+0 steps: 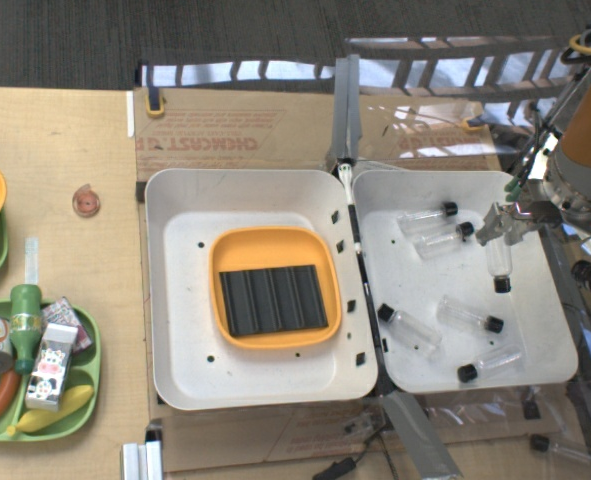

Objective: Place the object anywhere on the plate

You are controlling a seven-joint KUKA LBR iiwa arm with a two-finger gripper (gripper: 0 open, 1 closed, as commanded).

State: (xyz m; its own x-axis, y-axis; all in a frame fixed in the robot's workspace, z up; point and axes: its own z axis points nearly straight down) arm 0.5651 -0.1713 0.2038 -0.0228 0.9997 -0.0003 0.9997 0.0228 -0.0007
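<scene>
An orange plate (237,258) lies in the left bin (180,298) with a black ribbed insert (275,300) on it. In the right bin (550,353) several clear vials with black caps lie loose. My gripper (501,230) is over the right bin's right side, well to the right of the plate. A clear vial (499,260) hangs straight down from its fingers, black cap at the bottom, and the fingers look shut on the vial's upper end.
Loose vials lie at the bin's upper middle (430,220), lower middle (407,325) and lower right (490,362). A divider wall (360,268) separates the bins. Left of the bins stands a green tray of toy food (35,368).
</scene>
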